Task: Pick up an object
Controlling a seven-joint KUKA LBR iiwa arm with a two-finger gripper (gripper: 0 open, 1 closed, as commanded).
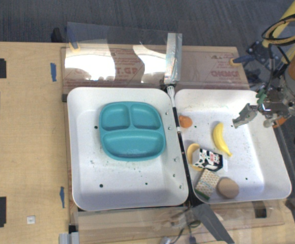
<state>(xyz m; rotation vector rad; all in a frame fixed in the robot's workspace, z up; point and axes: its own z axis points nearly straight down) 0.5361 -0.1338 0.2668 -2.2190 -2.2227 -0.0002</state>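
1. Two white bins sit side by side on the worktop (25, 136); the left bin (81, 187) carries a teal tray (132, 131) with compartments, and the right bin (269, 182) carries the loose things.
2. Candidates for the pick all lie in the right bin: a banana (220, 139) near the middle, a small orange ball (186, 121) close to the divider, a black-and-white packet (208, 159) partly over a yellow piece (192, 152), a patterned card (207, 182), and a brown round lump (228, 188) near the front wall.
3. The claw (246, 113) hangs above the right bin's far right part, apart from every object; whether it is released or clenched cannot be told, and nothing is seen in it.
4. The step in hand looks like the approach: no object has been lifted yet.
5. The banana is nearest and lies alone, so the next move probably calls for a shift toward it, a turn to span its narrow width, then a descent.
6. Open floor surrounds the banana on most sides, giving room to come down. The ball sits tight to the divider wall, and the packet, card and lump crowd together near the front rim, where a descent could strike a neighbour or the wall.
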